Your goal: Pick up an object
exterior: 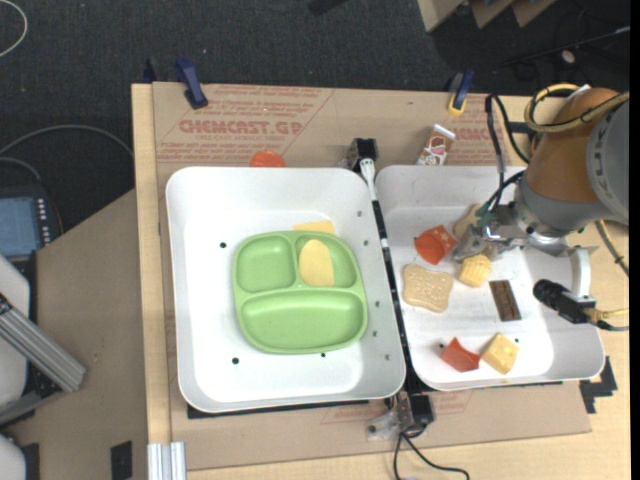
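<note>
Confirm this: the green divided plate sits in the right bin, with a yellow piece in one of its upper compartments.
Not quite. The camera view shows the green divided plate in the left bin, not the right bin. The rest holds: a yellow piece lies in its upper right compartment.

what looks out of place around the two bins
A small red-and-white carton lies tilted on the cardboard behind the right bin, outside both bins. An orange piece also sits behind the left bin.
</note>
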`<state>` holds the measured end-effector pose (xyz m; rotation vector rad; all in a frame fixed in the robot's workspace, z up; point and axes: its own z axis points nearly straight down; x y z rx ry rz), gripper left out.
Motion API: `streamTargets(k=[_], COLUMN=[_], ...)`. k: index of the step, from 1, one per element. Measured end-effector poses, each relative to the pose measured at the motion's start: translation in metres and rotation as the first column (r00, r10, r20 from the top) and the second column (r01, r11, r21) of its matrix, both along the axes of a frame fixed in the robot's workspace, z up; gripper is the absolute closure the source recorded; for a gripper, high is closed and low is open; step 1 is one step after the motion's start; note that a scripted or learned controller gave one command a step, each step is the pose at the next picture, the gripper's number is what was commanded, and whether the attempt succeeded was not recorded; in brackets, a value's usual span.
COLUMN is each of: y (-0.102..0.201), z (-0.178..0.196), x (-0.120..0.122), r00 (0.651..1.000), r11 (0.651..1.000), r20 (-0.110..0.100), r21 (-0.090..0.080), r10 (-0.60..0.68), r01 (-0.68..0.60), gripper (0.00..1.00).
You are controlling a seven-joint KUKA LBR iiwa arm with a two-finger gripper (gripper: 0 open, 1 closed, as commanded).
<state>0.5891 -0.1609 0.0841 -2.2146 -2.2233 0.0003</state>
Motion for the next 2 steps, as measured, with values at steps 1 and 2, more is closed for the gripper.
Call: streamTargets(k=[1,2], y=[0.065,0.119], z=[0.067,0.103], x=[-0.002,-0.031], r00=[1.0,1.0], r11=[1.0,1.0], r20=[0.01,0.002], r21=[-0.002,0.001], r10=[0.003,0.002], r01=[-0.003,-0.002], gripper=[1.0,1.0])
